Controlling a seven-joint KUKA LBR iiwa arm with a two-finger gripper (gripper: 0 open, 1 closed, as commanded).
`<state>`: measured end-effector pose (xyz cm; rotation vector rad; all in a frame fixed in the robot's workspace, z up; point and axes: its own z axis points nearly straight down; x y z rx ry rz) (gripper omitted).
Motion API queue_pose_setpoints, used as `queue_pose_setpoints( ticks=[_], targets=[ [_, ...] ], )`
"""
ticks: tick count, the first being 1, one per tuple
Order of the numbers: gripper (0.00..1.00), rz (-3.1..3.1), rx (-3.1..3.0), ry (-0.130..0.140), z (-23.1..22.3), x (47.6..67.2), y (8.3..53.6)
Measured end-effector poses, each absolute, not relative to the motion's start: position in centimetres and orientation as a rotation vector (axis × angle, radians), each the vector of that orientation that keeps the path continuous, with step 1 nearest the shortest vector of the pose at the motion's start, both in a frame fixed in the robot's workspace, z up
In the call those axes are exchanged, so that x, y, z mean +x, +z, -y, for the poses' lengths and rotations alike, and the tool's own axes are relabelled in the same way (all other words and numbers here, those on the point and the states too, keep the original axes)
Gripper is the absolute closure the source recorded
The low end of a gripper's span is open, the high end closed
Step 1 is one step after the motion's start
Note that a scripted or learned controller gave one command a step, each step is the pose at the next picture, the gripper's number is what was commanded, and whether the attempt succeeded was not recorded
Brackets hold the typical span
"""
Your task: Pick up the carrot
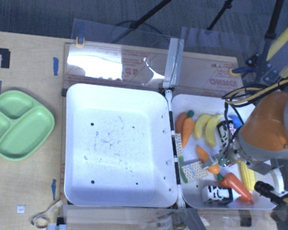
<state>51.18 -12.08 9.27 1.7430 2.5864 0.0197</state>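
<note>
**Carrots in the right bin, gripper low among them**

Carrot-shaped pieces lie at several places in the right bin (226, 206). Two carrots (185, 127) lie side by side against the bin's left wall, near its far-left corner, with their green tops toward the far edge and their tips toward the near edge. A shorter orange piece (202, 153) lies near the middle of the bin floor, apart from the pair. A larger carrot (236, 184) lies slantwise toward the near-right corner, its green end pointing to the bin's centre.

The gripper (220, 161) is low over the middle of the right bin, between the short orange piece and the larger carrot. A small orange object sits just at its tip, but the view is too blurred to tell whether this is gripped or merely beside it. Whether the claw is spread or pressed together cannot be told. The arm's orange band (266, 125) covers the bin's right side.

Other contents of the right bin:
- Bananas (206, 126) lie near the far edge, just right of the paired carrots.
- A corn cob (247, 175) lies along the right side, just beside the larger carrot.
- A black-and-white object (218, 193) rests against the near wall.
- A patterned flat piece (191, 170) lies beside the left wall.

The left bin (118, 92) shows faint blue marks on its floor. A green divided plate (15, 124) rests on the bench (18, 176) near its left edge, well apart from both bins.
</note>
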Motion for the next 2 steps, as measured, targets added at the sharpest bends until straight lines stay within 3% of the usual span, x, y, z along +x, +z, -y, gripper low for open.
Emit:
queue_pose_setpoints(
  ticks=[1, 2],
  targets=[
    [1.0, -2.624, 1.727, 0.0, 4.6, 50.5, 22.9],
    [1.0, -2.287, 2.16, -0.004, 4.4, 50.3, 18.2]
  ],
)
